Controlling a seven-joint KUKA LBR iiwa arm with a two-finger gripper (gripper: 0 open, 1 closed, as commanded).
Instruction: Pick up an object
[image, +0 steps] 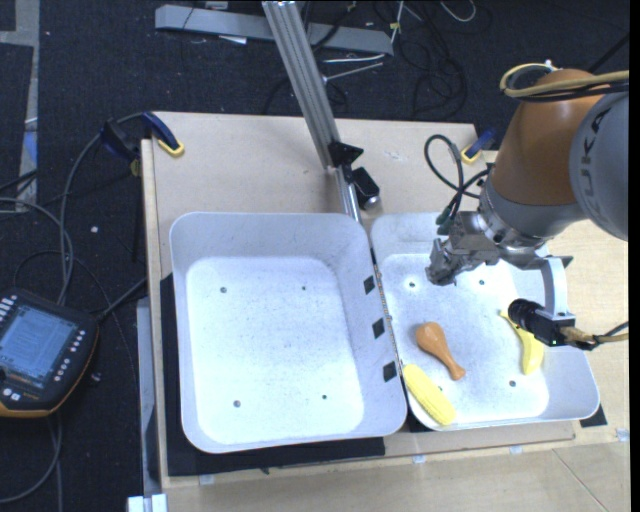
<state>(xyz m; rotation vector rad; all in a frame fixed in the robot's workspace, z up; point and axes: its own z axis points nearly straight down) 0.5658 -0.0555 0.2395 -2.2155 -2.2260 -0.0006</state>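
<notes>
Three toy foods lie in the right bin (400, 240). An orange chicken drumstick (439, 347) rests near the bin's middle, and a yellow corn cob (428, 394) lies at its front left corner. A yellow banana (528, 343) with a black tip lies toward the right side. My gripper (443, 270) hangs over the back part of this bin, above and behind the drumstick, pointing down. I see nothing held in it. Its tips are dark and bunched, so their spacing is unreadable.
The left bin (180, 240) sits beside the right one, joined at a raised rim with black clips (380, 326). A slanted metal post (310, 90) rises behind the bins. Cables and a teach pendant (35, 345) lie off the bench at left.
</notes>
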